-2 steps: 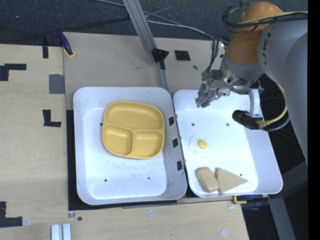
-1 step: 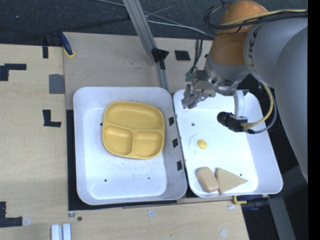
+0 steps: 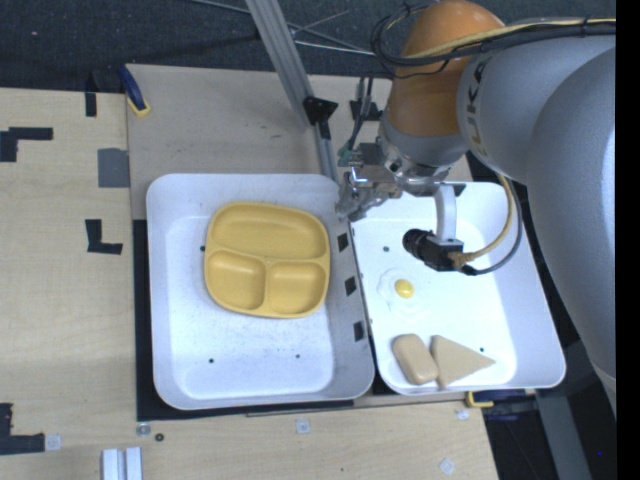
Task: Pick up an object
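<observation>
You are looking at two shallow white plastic bins lying side by side on the pale wooden bench [image 3: 60, 298]. The left bin [image 3: 180, 368] is carrying one yellow three-compartment plastic plate [image 3: 267, 258], which is lying flat toward the bin's far edge, nearer its right wall than its left. The right bin [image 3: 520, 338] is holding three small toy foods: a fried egg with a white rim and yellow yolk [image 3: 402, 288] is sitting near the bin's left wall at mid-depth, and a tan rounded bread roll [image 3: 413, 357] and a tan wedge-shaped slice [image 3: 458, 359] are lying touching each other along the near edge, toward the near-left corner.

The grey arm's two-finger gripper [image 3: 358, 192] is hanging at the far end of the divide between the bins, at the right bin's far-left corner. You cannot tell from this angle whether it is open or closed, and nothing is visibly being held in it.

In my judgement no object is being picked yet: every candidate is resting in its bin. The egg is the nearest to the tool. It is lying flat and thin, so a pinch there is likely to slip; the roll is offering more body to grip.
</observation>
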Robot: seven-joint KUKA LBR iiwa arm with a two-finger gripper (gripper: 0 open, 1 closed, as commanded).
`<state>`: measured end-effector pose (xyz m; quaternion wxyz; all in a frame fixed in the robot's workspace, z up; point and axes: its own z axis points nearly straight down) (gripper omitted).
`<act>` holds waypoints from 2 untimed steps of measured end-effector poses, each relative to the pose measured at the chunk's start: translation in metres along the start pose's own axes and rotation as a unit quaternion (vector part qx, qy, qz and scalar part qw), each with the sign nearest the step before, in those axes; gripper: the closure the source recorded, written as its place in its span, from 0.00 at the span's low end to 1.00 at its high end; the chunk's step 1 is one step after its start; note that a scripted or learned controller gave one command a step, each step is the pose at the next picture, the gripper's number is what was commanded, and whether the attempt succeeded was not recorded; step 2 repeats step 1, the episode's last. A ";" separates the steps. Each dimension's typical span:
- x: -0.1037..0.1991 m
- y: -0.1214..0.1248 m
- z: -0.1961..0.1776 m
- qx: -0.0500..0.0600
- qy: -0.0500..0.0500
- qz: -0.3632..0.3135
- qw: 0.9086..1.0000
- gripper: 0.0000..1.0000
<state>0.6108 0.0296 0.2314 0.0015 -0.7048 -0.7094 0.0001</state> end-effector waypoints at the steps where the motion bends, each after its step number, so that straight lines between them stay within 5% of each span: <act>1: 0.052 -0.018 0.015 0.001 0.000 0.000 1.000 1.00; 2: 0.052 -0.018 0.015 0.001 0.000 0.000 1.000 1.00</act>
